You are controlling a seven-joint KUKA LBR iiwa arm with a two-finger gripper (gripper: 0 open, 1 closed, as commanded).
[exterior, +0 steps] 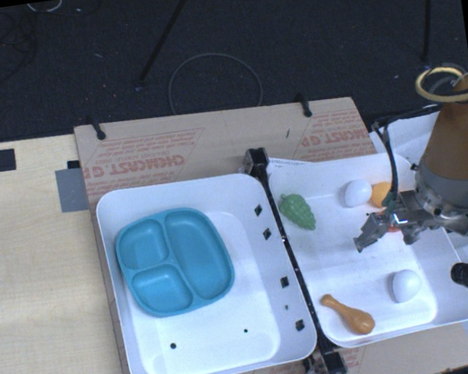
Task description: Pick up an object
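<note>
My worry is a miss: my claw (372, 235) hangs over bare floor of the right bin (360, 333), between the two white eggs (357, 192) (405, 284), so a straight drop would likely close on nothing, and those round eggs would likely roll off a glancing touch. I cannot tell how the claw stands. My arm (459, 148) reaches in from the right, wrist low, claw pointing left. The green piece (297, 211) and tan drumstick (349, 313) lie near.
</note>
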